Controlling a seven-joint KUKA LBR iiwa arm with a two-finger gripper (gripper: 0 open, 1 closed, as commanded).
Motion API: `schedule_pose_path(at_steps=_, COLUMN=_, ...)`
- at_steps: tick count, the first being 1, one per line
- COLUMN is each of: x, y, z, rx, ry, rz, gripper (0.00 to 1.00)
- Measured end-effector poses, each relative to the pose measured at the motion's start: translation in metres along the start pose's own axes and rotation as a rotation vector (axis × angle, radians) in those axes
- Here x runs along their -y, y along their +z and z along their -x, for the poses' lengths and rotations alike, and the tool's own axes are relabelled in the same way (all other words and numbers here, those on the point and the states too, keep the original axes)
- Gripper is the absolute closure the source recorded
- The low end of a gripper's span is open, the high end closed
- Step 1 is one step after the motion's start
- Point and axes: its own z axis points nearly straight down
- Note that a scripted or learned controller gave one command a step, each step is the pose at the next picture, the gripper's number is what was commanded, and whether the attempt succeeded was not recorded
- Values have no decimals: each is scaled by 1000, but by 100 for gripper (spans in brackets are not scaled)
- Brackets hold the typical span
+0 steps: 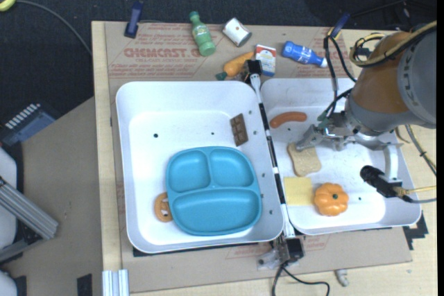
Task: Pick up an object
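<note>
Reaching in from three o'clock, the arm [388, 86] bends down over the right bin [347, 222], its wrist low and its hand [310, 140] angled toward nine o'clock, just above the bread slice [304, 161]. Whether the hand is open or closed cannot be told, and nothing shows between its tips. That bin holds the likely targets, loosely scattered so each can be taken alone: a sausage [287, 119] at eleven o'clock of the hand, the bread at six o'clock, a cheese square [297, 190] below that, and a pumpkin [331, 198] toward five o'clock. The left bin [139, 149] carries a blue tray [211, 189], a chocolate piece [238, 128] and a pretzel [162, 207]. Spare toys lie on the surface [173, 52] beyond both bins, at twelve o'clock.
</note>
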Motion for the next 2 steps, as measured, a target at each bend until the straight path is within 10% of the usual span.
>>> schedule_pose_path(at_steps=1, x=47, y=-2, z=-33, rx=-1, ry=0, rz=-1, gripper=0)
schedule_pose_path(at_steps=2, x=18, y=0, z=0, rx=1, ry=1, rz=3, gripper=0)
